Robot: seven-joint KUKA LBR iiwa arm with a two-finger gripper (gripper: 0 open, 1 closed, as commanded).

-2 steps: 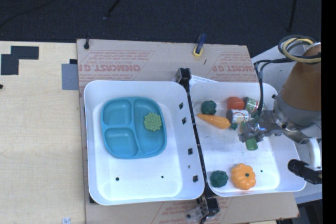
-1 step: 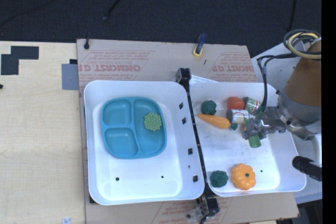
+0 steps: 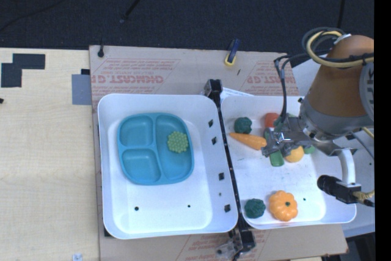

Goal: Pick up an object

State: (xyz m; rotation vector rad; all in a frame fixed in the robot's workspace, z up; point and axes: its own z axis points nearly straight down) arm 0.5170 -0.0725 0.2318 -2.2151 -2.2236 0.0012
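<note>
Gripper (image 3: 278,142): low in the right bin (image 3: 305,208), among the toys; grip state cannot be told.
Carrot (image 3: 247,140): just left of gripper.
Pumpkin (image 3: 283,205): near edge, right bin.
Blue tray (image 3: 153,150): left bin (image 3: 122,217), holding green grapes (image 3: 178,142).

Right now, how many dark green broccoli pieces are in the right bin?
2: one broccoli near the bin's top left, another at the bottom beside the pumpkin. The arm may hide more.
</note>
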